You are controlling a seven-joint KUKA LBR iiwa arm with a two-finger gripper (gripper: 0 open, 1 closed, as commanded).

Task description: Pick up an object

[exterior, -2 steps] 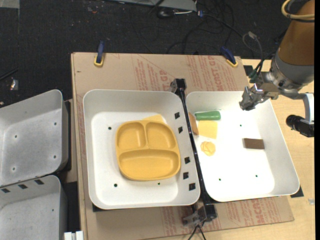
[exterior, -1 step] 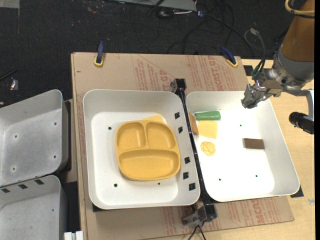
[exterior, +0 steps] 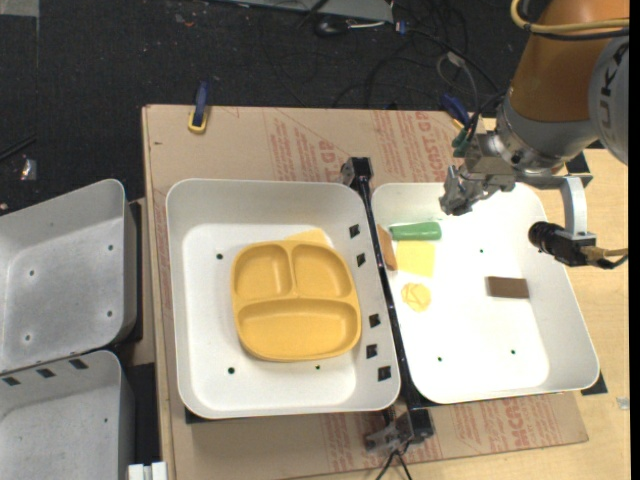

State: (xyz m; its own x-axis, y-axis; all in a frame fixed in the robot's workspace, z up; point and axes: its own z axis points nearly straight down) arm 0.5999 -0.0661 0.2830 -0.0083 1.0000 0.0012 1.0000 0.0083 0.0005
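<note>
Right bin point(exterior: 520, 368) as landmark: the hand point(exterior: 456, 204) hangs over its far-left corner, just above a green cylinder point(exterior: 415, 232); whether it is wide or narrow cannot be told. Near the cylinder lie a yellow block point(exterior: 417, 259), a yellow disc point(exterior: 416, 295) and a brown block point(exterior: 507, 287).

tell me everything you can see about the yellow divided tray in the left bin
The yellow divided tray looks like moulded plastic, a rounded rectangle with three compartments: two smaller ones toward the far side, one long one nearer the camera. It lies flat and right side up on the floor of the left bin, slightly rotated. A pale yellow flat piece peeks out from under its far edge.
</note>
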